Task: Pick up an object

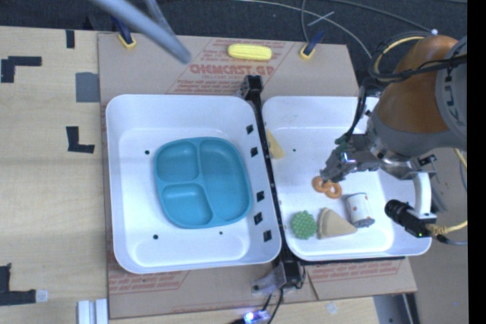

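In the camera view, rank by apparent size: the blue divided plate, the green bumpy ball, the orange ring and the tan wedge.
1. Blue divided plate
2. Tan wedge
3. Green bumpy ball and orange ring: look alike in size, so unranked.

Red print on the cardboard sheet (228,72), up-left of the gripper (339,165) beyond the bins: reads roughly "CHEMCAST GP". Smaller lines beneath it illegible.

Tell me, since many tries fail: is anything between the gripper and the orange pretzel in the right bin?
Nothing visible. The gripper hangs right over the pretzel; the can and wedge lie nearer the bin's front.
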